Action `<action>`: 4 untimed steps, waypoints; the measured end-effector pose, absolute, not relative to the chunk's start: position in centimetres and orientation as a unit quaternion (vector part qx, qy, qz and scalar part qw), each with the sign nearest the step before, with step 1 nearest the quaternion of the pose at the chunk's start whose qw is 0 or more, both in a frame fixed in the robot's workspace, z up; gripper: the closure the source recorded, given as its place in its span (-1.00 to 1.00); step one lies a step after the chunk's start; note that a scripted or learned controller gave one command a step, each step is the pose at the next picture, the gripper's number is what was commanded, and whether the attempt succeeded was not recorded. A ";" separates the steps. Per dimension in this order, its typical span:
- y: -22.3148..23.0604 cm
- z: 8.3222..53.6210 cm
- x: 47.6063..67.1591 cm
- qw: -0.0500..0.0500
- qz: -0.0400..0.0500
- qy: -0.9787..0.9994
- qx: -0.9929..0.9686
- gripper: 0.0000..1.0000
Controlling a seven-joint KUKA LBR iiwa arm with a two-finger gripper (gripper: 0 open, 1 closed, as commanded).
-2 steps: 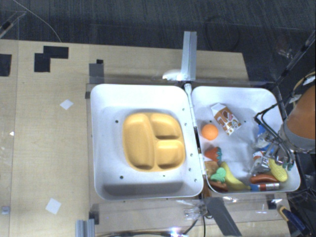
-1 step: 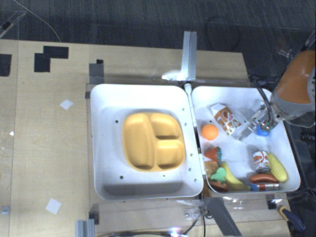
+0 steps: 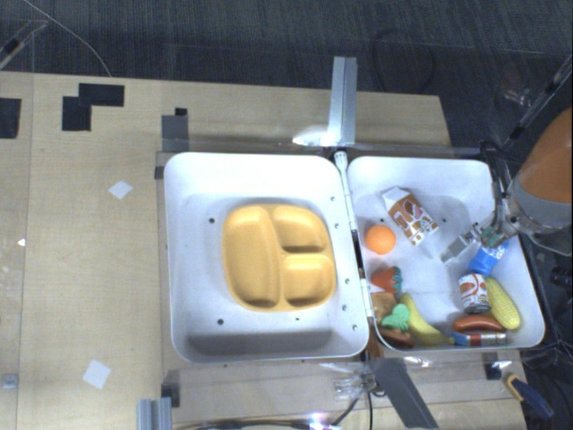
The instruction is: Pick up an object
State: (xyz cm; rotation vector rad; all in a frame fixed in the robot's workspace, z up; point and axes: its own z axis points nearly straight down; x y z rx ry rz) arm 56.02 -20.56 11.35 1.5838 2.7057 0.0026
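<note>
Yellow corn cob (image 3: pixel 503 301), red hot dog (image 3: pixel 479 324), orange ball (image 3: pixel 380 239)

Even overhead light, soft shadows, glare on white bins (image 3: pixel 188 240), slightly soft focus

1. Surface (image 3: pixel 81 267): carries two bins side by side, touching along a shared middle edge.
2. Left bin (image 3: pixel 192 240): holds a divided tray (image 3: pixel 276 256) lying near its centre.
3. Right bin (image 3: pixel 439 173): carton (image 3: pixel 410 217) toward the rear; ball (image 3: pixel 380 239) just left of and before it, near the dividing edge.
4. Gripper (image 3: pixel 467 243): over the right bin's right side, arm entering from the right.
5. Can (image 3: pixel 473 291) and corn cob (image 3: pixel 502 301): side by side at the front right, cob to the right.
6. Banana (image 3: pixel 419 322): front left corner, among other small items.
</note>
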 end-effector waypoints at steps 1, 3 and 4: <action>-20.5 11.3 56.0 0.003 0.001 0.863 0.505 -1.00; -17.7 9.4 55.6 0.002 0.001 0.763 0.647 -1.00; -15.8 9.0 51.0 0.008 0.003 0.803 0.596 -1.00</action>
